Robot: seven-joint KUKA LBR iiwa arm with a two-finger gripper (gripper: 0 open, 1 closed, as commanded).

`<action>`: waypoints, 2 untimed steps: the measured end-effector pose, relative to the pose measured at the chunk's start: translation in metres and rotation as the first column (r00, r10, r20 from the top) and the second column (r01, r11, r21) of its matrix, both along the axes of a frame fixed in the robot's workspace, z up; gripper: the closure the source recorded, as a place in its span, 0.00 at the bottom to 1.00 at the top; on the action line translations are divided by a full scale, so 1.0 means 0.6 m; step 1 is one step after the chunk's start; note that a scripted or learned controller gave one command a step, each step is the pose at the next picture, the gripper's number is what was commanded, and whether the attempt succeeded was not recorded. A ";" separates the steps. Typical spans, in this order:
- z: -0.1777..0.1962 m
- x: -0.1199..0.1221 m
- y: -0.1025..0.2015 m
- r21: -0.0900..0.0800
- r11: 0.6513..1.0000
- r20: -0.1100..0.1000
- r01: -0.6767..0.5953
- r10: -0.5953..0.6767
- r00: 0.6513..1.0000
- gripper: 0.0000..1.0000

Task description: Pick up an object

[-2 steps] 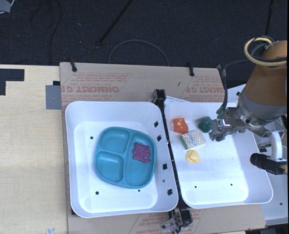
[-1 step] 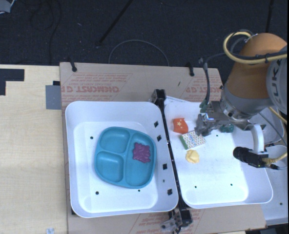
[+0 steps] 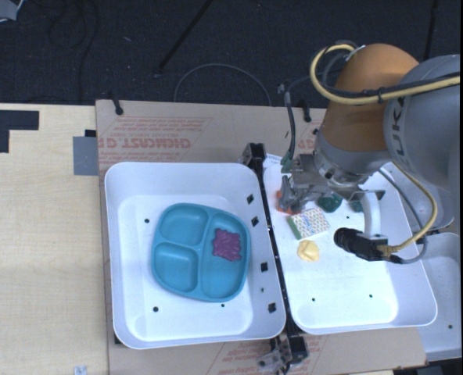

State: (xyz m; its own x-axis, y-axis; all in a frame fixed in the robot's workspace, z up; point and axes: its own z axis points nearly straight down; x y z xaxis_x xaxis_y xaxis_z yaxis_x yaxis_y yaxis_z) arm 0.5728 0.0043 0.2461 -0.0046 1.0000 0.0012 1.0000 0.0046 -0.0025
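White plastic bins sit side by side on the bench. The left bin [image 3: 130, 209] holds a blue divided plate [image 3: 186, 260] with a purple grape cluster [image 3: 227, 244] in one compartment. In the right bin [image 3: 372, 307], the gripper [image 3: 294, 194] hangs low by the dividing edge, over a small crowded group: a checkered block [image 3: 310, 223], a yellow piece [image 3: 308, 250], something orange-red [image 3: 282, 201] and something teal [image 3: 329, 203]. Whether its jaws are open or closed cannot be told. The bin's near half lies open.
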 end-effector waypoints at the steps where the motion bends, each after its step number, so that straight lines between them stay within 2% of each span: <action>1: 0.001 0.037 0.086 0.000 1.000 0.001 0.000 0.000 1.000 1.00; 2: -0.029 0.048 0.175 -0.001 1.000 -0.001 0.001 -0.001 1.000 1.00</action>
